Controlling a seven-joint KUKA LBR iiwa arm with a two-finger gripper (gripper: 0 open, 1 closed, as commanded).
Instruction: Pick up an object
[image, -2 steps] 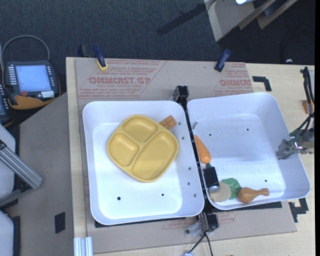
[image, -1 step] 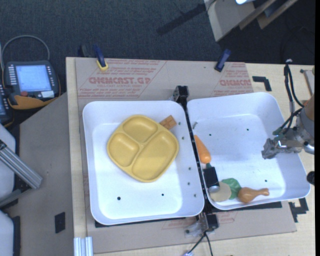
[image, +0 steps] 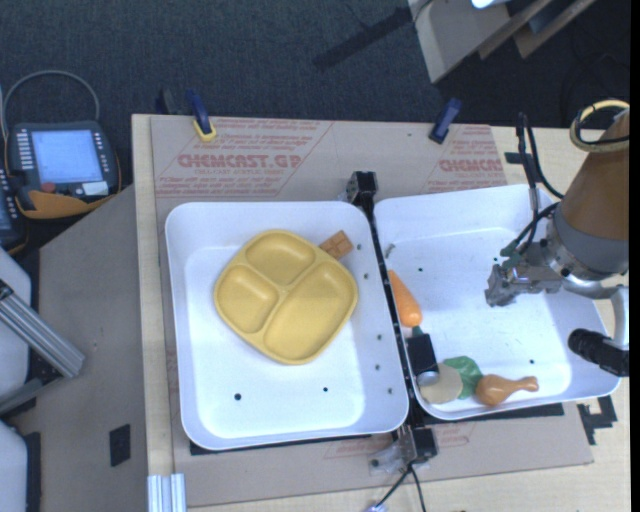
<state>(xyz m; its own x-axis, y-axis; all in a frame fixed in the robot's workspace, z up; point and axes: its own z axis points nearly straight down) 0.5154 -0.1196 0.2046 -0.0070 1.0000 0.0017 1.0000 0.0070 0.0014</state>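
— What does the counter (image: 150, 300) carry?
— Brown board (image: 330, 150) under two white bins. The left bin (image: 200, 390) holds a yellow divided plate (image: 287, 295).

— And the carrot (image: 404, 298)?
— In the right bin (image: 450, 215), against its left wall, long axis near-vertical, tip toward the far side.

— The jaws (image: 503, 284)?
— Above the right bin's middle; I cannot tell their opening.

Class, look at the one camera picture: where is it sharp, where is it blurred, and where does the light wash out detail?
Camera view: the yellow tray and carrot look sharp; the gripper is soft and blurred; the white bins are bright, nearly washed out, with faint shadows; the pendant screen glows pale.
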